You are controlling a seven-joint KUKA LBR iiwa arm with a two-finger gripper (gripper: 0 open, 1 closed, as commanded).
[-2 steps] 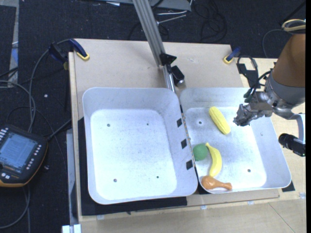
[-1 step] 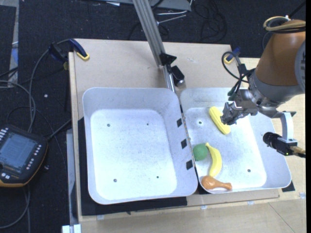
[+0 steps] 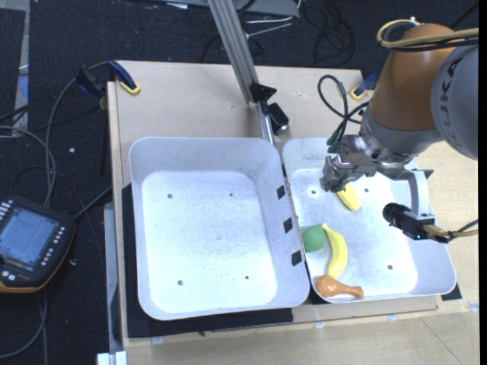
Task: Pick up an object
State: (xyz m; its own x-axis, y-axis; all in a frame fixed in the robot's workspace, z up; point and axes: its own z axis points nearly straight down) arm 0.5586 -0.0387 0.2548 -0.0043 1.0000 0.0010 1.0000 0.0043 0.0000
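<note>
Two shallow white bins of smooth moulded plastic with rounded corners sit side by side on a pale wooden bench (image 3: 190, 97); both floors are lightly speckled and dotted with small dark holes. The left bin (image 3: 152, 204) shows a bare floor. The right bin (image 3: 426, 272) holds four items: a curved yellow banana (image 3: 337, 252) with a glossy skin, a small round green ball (image 3: 313, 239) touching the banana's upper end, an orange pear-shaped piece (image 3: 338, 287) with a narrow neck lying just beside the banana's lower tip at the front wall, and a short yellow piece (image 3: 349, 198) near the bin's middle. The gripper (image 3: 338, 178) hangs over the right bin, directly above the short yellow piece, whose upper end is hidden under the dark metal tooling; whether the piece is held cannot be told. A slanted aluminium rail (image 3: 236, 44) crosses the bench toward the divide between the bins. A handheld control pendant (image 3: 27, 242) lies on the dark floor at left, amid black cables.
</note>
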